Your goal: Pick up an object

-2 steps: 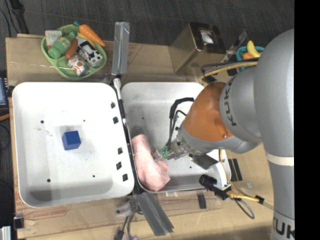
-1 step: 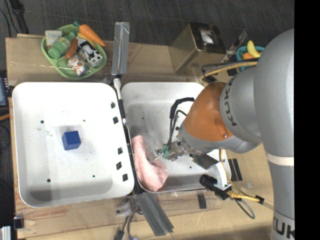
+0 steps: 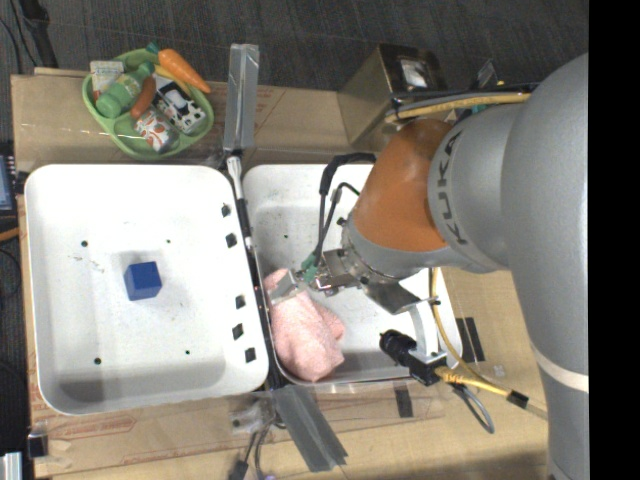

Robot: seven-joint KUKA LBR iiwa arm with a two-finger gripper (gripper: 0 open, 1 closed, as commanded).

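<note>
One pink cloth, soft and crumpled, lies in the right bin, bunched against that bin's left wall near its front edge. The hand sits at the cloth's upper end, just above the folds; whether it touches the fabric, and how its grasp is set, cannot be told from here, since the wrist body covers it. The grey arm with its orange band reaches in from the right and hides much of the right bin's floor. Black cables loop from the wrist over the bin's back part, and a yellow-tipped cable lies on the desk beside the bin's front right corner. A blue cube rests alone near the middle of the left bin, well apart from the cloth. Beyond the left bin, on the desk's far left corner, a green bowl holds toy foods, among them an orange carrot.
</note>
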